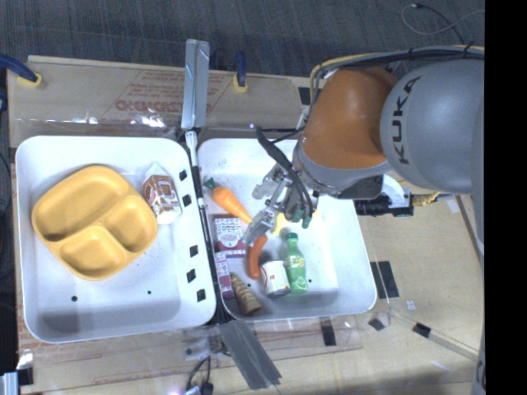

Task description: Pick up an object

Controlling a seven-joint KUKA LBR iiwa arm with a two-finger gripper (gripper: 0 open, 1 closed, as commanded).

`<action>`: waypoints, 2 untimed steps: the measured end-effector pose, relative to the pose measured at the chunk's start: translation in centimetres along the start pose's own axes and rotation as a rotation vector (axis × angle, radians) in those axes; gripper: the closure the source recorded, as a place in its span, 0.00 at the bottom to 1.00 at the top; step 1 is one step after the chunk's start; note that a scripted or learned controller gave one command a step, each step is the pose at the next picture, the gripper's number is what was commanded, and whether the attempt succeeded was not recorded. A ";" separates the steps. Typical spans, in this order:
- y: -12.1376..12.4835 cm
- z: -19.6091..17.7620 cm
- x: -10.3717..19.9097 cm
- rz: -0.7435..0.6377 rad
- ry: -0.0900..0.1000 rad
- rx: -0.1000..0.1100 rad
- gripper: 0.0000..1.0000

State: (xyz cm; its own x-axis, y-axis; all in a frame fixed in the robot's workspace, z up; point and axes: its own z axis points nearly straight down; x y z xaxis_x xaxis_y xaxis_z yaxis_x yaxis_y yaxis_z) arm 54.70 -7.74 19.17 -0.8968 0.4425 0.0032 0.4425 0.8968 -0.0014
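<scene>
Arm fills the frame's upper right, its jaws low over the right bin; whether they grip anything I cannot tell. Yellow tray lies in the left bin. Green bottle, carrot and red sausage sit near center.

Dark ribbed floor — pale wooden bench

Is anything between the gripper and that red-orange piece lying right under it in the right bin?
Nothing visible sits between them: the gripper hangs right at the upper end of the red-orange piece. It is crowded, though: the maroon packet lies close on one side, the green bottle and small can on the other.
</scene>
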 end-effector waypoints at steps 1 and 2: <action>-1.0 0.1 1.1 0.098 0.003 0.001 0.00; -0.4 9.2 -3.6 -0.013 -0.005 -0.002 0.00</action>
State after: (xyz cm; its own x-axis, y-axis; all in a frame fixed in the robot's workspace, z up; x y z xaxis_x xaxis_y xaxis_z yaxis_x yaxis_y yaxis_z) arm 57.73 -9.68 9.92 -0.9022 0.4312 -0.0018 0.4312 0.9022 0.0009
